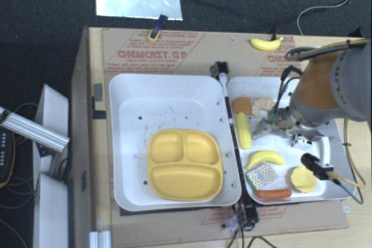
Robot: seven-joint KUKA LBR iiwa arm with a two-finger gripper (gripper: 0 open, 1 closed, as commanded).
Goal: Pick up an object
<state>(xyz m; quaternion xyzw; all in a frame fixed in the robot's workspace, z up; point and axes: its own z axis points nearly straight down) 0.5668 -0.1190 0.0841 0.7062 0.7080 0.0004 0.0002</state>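
Note:
My gripper hangs low over the middle of the right bin, reaching in from the right under the grey arm and its orange band. Just to its left lies a yellow corn cob. Right behind it sit a brown round piece and a pale beige piece. In front of it lie a banana, a checkered packet, a red sausage and a yellow round piece. I see nothing lifted off the bin floor.
The left bin holds a yellow divided plate near its front. A second banana lies on the bench behind the right bin. The wall between the bins runs close to the corn cob.

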